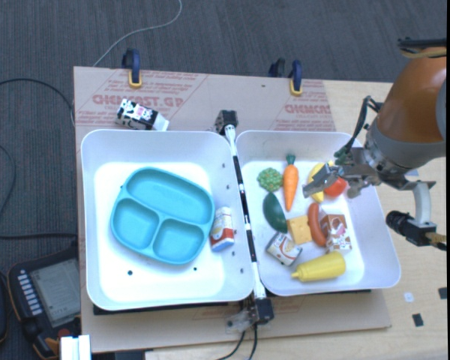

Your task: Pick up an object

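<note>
Apparently gripper point(324, 180) low in right bin point(375, 272), jaws parted over red tomato point(334, 188), nothing held. Tomato near carrot point(290, 184): light, rigid, smooth plastic, likely to roll; pinch across widest middle.

The brown board point(232, 100) under the bins has big faded red letters printed upside down. They are too blurry to read for sure. They sit far to the left of the jaws and also just above them.
</note>
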Tool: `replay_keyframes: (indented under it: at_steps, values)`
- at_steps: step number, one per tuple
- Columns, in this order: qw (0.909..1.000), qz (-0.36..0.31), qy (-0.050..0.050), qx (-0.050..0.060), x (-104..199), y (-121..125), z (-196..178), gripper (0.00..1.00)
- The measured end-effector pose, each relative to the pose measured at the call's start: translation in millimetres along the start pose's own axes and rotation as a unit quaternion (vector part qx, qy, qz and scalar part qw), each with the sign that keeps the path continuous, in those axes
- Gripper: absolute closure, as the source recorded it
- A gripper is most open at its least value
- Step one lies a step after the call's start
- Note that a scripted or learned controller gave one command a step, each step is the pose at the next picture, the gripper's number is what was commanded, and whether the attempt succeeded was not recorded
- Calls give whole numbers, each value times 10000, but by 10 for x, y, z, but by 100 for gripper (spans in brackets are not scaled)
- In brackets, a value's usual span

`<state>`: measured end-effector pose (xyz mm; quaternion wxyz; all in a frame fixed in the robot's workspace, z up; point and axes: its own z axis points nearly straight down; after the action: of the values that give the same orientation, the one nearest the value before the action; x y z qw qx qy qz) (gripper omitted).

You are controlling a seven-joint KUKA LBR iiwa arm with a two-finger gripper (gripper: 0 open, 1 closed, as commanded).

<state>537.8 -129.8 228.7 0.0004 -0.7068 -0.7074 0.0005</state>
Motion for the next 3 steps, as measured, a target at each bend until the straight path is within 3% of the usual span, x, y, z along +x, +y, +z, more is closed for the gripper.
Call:
replay_keyframes:
  at_steps: [1,2,3]
  values:
    - [10000,0,1,0,79,75,1106,0]
    - [10000,18,-30,-65,306,-217,1399,0]
    - [10000,17,-27,-73,309,-207,1297,100]
